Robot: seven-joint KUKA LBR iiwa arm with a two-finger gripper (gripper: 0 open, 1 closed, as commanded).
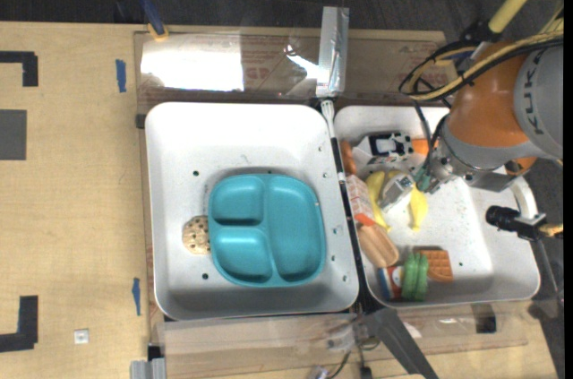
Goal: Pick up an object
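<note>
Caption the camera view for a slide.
KUKA arm's hand low over toy food in the right bin; teal divided plate in the left bin.

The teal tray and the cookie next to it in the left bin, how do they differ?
The teal tray is far larger than the cookie and split into compartments; the cookie is one small round piece. The tray is smooth, plain teal; the cookie is tan with dark specks. The tray sits mid-bin; the cookie lies at its left edge. Both rest in the left bin.
</note>
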